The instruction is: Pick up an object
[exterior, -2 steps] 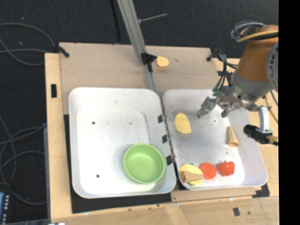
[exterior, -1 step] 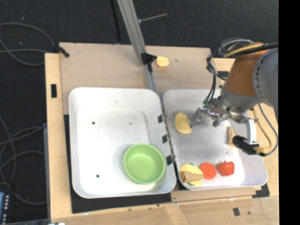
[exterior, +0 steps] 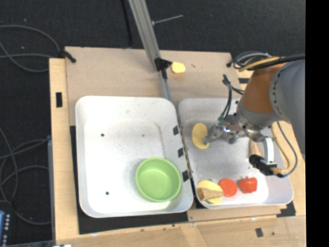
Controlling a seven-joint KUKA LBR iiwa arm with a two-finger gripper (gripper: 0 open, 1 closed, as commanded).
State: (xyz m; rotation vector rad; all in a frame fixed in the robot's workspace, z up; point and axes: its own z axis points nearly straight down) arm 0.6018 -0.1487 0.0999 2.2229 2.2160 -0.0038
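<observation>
A green bowl (exterior: 158, 179) is sitting near in the left bin. In the right bin (exterior: 277, 194), a yellow piece (exterior: 199, 136) is lying immediately left of the fingers (exterior: 212, 134), long axis near-far; their opening I cannot tell.

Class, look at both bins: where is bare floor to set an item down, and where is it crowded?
Free: left bin above the green bowl. Crowded: right bin, with gripper by the yellow piece and three items along its near edge.

Yellow banana-like piece (exterior: 200, 136) flat in right bin's upper-left part
</observation>
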